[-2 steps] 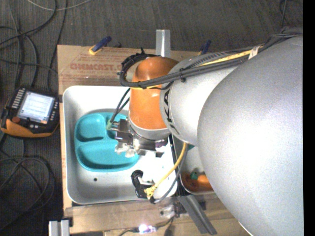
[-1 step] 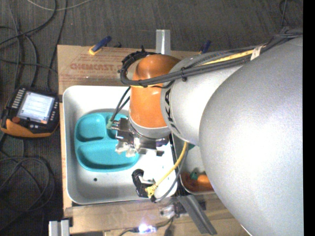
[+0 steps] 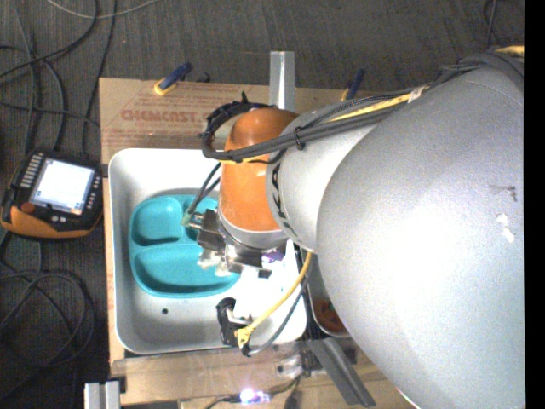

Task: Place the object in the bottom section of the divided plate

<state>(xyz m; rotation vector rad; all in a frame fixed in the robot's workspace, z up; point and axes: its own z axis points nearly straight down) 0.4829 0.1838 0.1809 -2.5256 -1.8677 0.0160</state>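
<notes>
Grey arm fills the right of the camera view, nearest the lens; its orange band sits above the wrist, cables looped round it. Gripper hangs low over the right edge of the teal divided plate, which lies in the left white bin. Object to be placed: not identifiable; the wrist hides whatever is under it, and whether the fingers are apart or closed cannot be told. Bottom section of the plate judged to be the large compartment nearest the viewer, its visible part bare. For a good placement: centre the gripper over that large compartment, clear of the ridge dividing it from the two small upper ones, lower until just above the floor, then release and lift straight. Beyond the bin: brown board, a handheld controller on the dark floor at left.
</notes>
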